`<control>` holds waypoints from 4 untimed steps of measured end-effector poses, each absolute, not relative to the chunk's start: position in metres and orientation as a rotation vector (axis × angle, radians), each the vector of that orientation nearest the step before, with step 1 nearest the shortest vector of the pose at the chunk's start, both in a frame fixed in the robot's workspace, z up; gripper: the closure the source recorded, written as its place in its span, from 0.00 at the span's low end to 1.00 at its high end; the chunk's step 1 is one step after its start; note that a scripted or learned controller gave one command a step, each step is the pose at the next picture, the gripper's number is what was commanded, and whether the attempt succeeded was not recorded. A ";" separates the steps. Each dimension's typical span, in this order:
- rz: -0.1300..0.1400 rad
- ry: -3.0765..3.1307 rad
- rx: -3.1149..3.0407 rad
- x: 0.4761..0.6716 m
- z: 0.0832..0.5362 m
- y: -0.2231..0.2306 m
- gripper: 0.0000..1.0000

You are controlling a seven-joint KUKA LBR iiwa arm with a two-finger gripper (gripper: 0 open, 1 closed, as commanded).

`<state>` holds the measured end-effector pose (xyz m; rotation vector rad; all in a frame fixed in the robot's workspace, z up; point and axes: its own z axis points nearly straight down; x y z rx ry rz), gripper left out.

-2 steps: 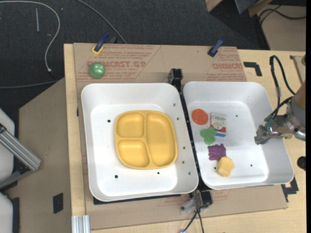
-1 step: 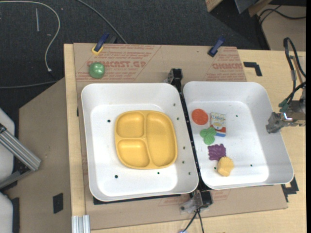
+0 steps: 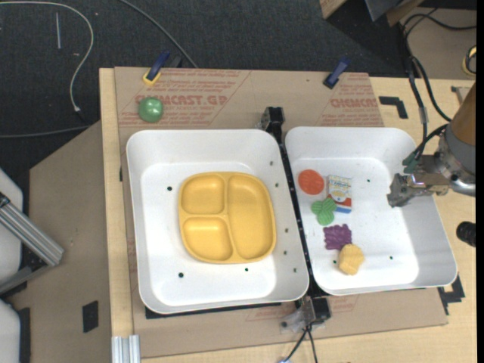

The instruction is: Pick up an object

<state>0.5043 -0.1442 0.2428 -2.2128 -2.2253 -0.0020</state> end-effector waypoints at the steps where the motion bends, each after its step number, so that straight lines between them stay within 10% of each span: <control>1: -0.002 -2.227 -2.209 0.519 0.235 -0.082 1.00; 4: -0.001 -2.224 -2.219 0.576 0.240 0.067 1.00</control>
